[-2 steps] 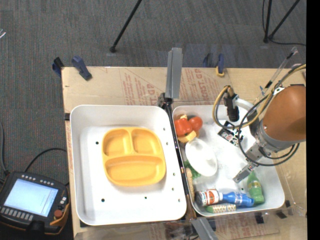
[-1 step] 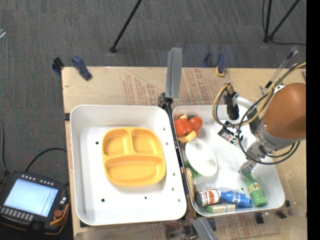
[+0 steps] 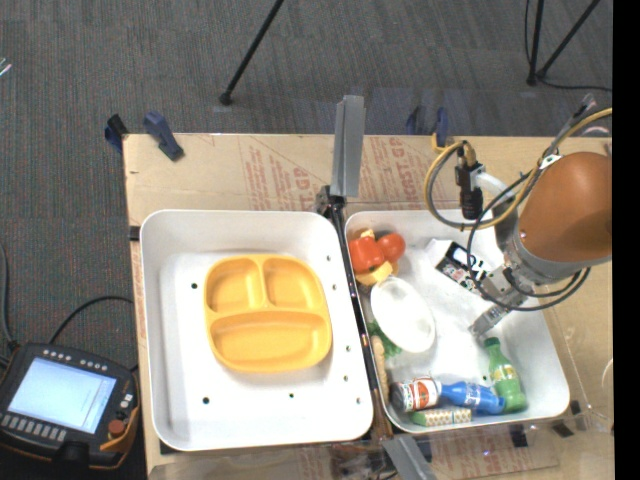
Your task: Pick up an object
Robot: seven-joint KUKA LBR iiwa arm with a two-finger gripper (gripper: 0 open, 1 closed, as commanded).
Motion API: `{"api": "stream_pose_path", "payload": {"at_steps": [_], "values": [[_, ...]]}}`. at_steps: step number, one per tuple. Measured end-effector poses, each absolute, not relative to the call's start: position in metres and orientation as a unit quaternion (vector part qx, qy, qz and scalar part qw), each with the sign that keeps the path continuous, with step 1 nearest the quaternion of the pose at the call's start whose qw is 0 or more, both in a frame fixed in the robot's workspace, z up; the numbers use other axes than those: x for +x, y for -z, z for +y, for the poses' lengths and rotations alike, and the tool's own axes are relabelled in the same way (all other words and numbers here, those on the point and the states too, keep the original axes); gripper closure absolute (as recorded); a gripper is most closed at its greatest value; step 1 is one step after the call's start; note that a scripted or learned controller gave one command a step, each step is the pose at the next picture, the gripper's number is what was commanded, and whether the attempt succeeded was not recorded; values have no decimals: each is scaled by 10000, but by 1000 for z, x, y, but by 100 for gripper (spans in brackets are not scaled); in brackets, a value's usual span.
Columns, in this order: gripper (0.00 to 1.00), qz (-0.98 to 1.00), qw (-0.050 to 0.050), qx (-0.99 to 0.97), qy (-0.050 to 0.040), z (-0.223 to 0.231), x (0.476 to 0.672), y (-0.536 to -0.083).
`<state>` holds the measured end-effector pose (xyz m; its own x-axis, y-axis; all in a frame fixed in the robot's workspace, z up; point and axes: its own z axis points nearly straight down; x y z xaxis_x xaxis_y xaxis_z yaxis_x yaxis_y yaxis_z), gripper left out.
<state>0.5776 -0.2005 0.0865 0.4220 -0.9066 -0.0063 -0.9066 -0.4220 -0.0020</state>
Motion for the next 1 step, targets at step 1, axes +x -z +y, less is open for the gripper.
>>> {"api": "stream_pose_path", "payload": {"at_steps": [1], "values": [[100,6529,24,-7574,-18,-193,604,-87]]}}
